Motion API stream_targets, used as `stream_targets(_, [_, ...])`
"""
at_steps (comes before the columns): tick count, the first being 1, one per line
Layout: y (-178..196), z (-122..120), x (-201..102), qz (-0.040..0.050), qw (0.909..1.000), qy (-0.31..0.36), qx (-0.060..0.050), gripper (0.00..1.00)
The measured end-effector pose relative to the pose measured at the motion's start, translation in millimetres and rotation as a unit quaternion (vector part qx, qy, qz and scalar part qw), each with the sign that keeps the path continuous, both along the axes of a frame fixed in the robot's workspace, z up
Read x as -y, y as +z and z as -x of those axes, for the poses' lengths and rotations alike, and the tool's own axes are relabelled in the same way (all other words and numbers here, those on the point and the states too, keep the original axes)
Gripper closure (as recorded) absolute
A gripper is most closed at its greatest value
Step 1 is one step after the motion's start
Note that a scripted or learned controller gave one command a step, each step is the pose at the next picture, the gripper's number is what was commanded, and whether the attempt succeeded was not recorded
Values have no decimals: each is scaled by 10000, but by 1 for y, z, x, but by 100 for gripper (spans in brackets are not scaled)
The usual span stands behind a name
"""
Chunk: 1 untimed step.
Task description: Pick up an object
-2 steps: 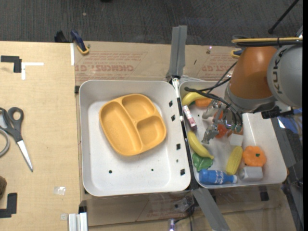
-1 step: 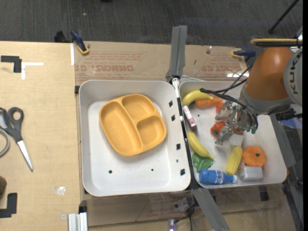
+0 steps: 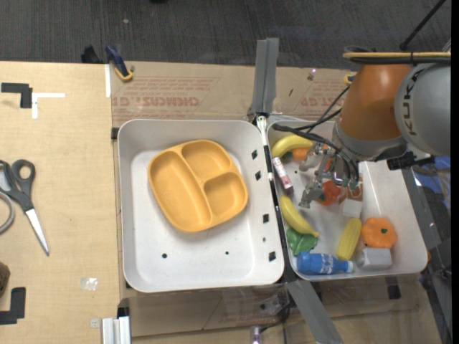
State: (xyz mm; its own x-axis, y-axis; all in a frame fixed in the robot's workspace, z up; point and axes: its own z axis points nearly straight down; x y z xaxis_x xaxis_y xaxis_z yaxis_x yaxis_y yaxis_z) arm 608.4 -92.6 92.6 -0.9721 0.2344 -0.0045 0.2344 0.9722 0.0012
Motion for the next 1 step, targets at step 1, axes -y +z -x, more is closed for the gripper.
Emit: stream_targets(1, [0, 15, 26, 5, 9998, 216, -10, 0])
